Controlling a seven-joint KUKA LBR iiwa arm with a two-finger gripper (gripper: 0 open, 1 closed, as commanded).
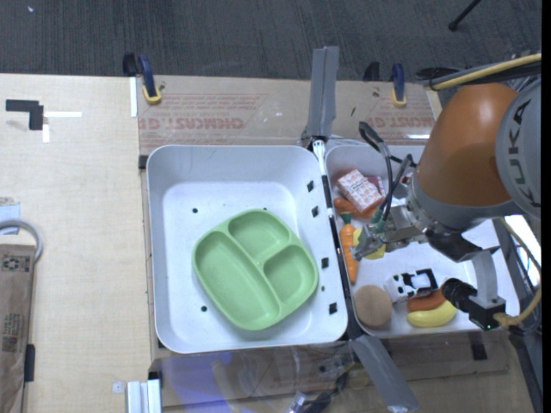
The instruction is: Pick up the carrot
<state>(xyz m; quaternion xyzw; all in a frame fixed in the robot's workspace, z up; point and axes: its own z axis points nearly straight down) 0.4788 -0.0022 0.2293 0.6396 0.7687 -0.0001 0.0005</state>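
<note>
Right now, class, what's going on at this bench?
A grey and orange robot arm reaches in from the right, its gripper low in the right bin, close beside the carrot near that bin's left wall. Toy foods lie around it. The left bin holds a green divided plate. The carrot is not lifted yet.

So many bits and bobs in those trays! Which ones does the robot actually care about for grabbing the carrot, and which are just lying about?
Part of the job:
- carrot, at the right bin's left wall
- gripper, right beside it

Just lying about:
- green plate in the left bin
- red-and-white packet
- brown potato
- banana
</note>
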